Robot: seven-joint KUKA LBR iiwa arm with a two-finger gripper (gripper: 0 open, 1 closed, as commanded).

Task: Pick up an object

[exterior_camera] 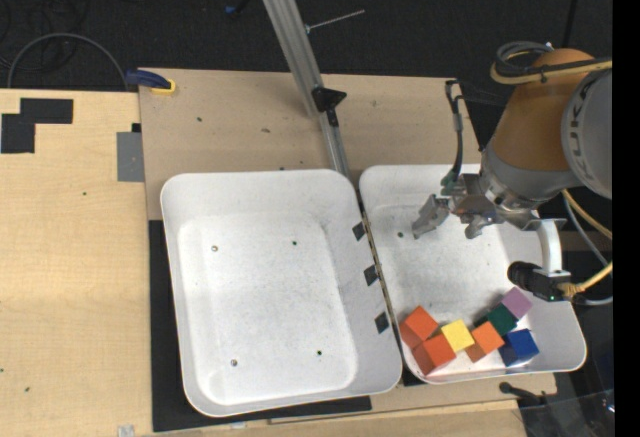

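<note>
Nearest you, along the front wall of the right-hand shallow white plastic bin (395, 187), lies a tight cluster of small coloured blocks: a large orange-red cube (428, 337) at the cluster's left end, a small yellow cube (458, 335) touching it, an orange cube (487, 337) just beside that, then a blue cube (519, 347) at the right end, with a dark green block (502, 317) and a pale purple block (517, 302) just behind. Together they form a short row whose long axis runs left to right along the bin's front wall, tilting slightly away towards the right; each block on its own is roughly cubic, so none has a clear long axis or pointing direction. Further back, above the bare middle of the same bin, hangs the two-finger gripper (452, 217) on the grey arm with its orange band (538, 125), reaching in from the right. Its two fingers stand apart with nothing between them. The relation that matters for you: the blocks lie towards the near side of the bin from the jaws, well apart from them, so the coming move likely calls for travel towards you before any descent. To the left sits the second shallow white plastic bin (200, 195). Beyond both bins, a slanted silver aluminium rail (295, 40) rises from the tan bench (230, 125).
</note>
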